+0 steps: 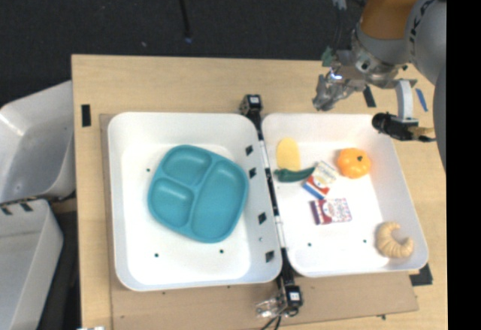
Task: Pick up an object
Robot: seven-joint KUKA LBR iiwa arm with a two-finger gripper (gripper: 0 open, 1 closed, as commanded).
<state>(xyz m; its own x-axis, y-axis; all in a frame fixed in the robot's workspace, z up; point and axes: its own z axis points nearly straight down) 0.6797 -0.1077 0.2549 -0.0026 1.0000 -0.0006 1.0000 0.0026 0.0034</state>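
Observation:
My gripper (328,98) hangs above the far edge of the right bin (398,193), with nothing seen between its fingers. In that bin lie a yellow piece (287,152) with a green stalk (293,173) beside it, an orange pumpkin-like toy (353,162), a small red, white and blue packet (321,178), a flat patterned card (331,211) and a beige croissant (394,240) at the near right corner. All of them rest below and apart from the gripper.
The left bin (128,246) holds a teal divided plate (198,192). A ridge with black clips (267,193) separates the two bins. Wooden bench top (188,84) surrounds them, and a white object (30,148) stands off the bench at far left.

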